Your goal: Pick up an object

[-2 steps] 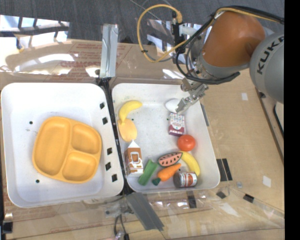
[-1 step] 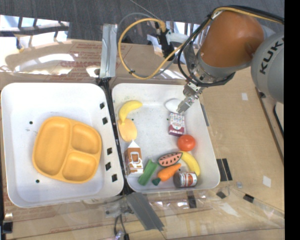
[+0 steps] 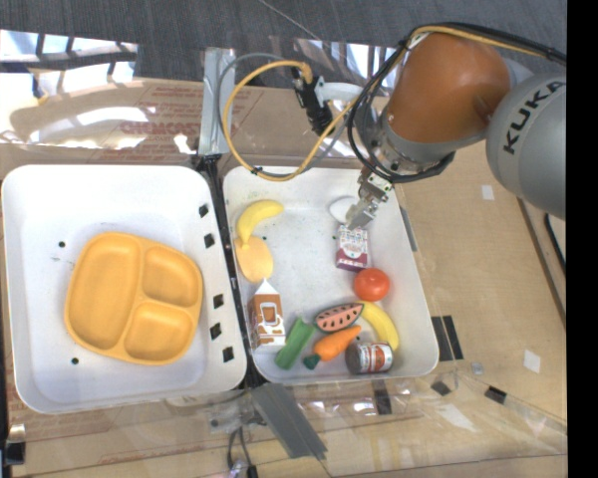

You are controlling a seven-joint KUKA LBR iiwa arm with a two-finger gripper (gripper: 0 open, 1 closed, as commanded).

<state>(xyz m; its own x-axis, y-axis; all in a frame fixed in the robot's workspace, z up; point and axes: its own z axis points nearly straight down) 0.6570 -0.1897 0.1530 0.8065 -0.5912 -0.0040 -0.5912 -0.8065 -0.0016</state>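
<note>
The right bin [image 3: 309, 195] holds several toy foods. A small maroon and white carton [image 3: 353, 250] stands near the bin's right wall. My gripper [image 3: 360, 216] reaches down from the orange wrist and sits right at the carton's top end, touching or nearly touching it. Just below the carton is a red tomato [image 3: 372, 284]. A banana [image 3: 257, 215] and a pale yellow fruit [image 3: 254, 259] lie along the bin's left side.
Along the right bin's front lie a brown and white carton [image 3: 267, 319], a green vegetable [image 3: 296, 343], a watermelon slice [image 3: 338, 317], a carrot [image 3: 334, 346], a second banana [image 3: 381, 325] and a can [image 3: 370, 358]. The left bin [image 3: 40, 207] holds a yellow divided tray [image 3: 135, 295]. A yellow cable [image 3: 241, 88] loops behind the bins.
</note>
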